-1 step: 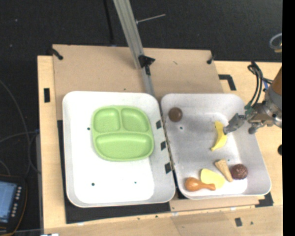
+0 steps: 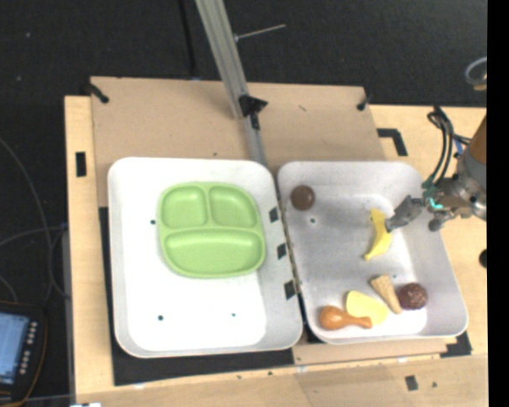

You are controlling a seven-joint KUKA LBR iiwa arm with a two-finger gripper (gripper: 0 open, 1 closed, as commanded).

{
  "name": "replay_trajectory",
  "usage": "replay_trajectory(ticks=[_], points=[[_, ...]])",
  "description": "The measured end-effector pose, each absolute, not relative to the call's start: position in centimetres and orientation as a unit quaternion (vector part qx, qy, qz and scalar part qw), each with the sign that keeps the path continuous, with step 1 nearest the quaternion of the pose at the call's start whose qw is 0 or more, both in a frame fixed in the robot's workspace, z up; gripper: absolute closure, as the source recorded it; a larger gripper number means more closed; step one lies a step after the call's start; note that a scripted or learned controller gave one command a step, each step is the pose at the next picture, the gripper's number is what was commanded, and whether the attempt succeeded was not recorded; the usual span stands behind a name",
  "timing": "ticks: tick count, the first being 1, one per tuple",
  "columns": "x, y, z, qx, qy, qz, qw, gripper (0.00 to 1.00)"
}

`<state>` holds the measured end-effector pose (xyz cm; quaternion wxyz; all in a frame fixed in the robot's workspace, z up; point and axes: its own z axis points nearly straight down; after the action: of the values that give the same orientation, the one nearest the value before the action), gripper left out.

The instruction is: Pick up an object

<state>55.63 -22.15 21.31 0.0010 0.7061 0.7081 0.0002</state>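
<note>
Over on the far left, at the bottom corner, a small screen device (image 2: 8,346) with a bluish display sits off the bench on the dark floor. The wooden bench (image 2: 195,108) carries two shallow white bins side by side. The left bin (image 2: 136,312) holds a light green divided plate (image 2: 211,231) with three compartments, lying flat in the upper half of the bin — nothing sits in any of its sections. A slim metal pole (image 2: 225,53) runs at a slant from the top of the view down to the gap between the bins. The right bin (image 2: 339,185) has all the small stuff: a brown ball (image 2: 302,197) near its upper left corner, well apart from the rest; an orange-brown drumstick-looking piece (image 2: 341,318) at the bottom edge, touching a yellow wedge (image 2: 366,305) just beside it; a tan cone (image 2: 386,292) leaning against a dark reddish-brown ball (image 2: 413,296) on the lower right. A yellow banana (image 2: 377,236) lies in the middle right of that bin, curved and roughly upright in the view. The gripper (image 2: 402,214) comes in from the right with the grey arm (image 2: 467,189) behind it, its dark finger pointing down-left and ending just beside the top of the banana — can't tell whether the jaws are wide or closed, or whether they actually touch the fruit.
</note>
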Motion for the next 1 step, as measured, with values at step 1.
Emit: replay_trajectory(ticks=[1], points=[[55.61, -21.37, 16.62, 0.706, 0.708, -0.0013, -0.001, 0.0]])
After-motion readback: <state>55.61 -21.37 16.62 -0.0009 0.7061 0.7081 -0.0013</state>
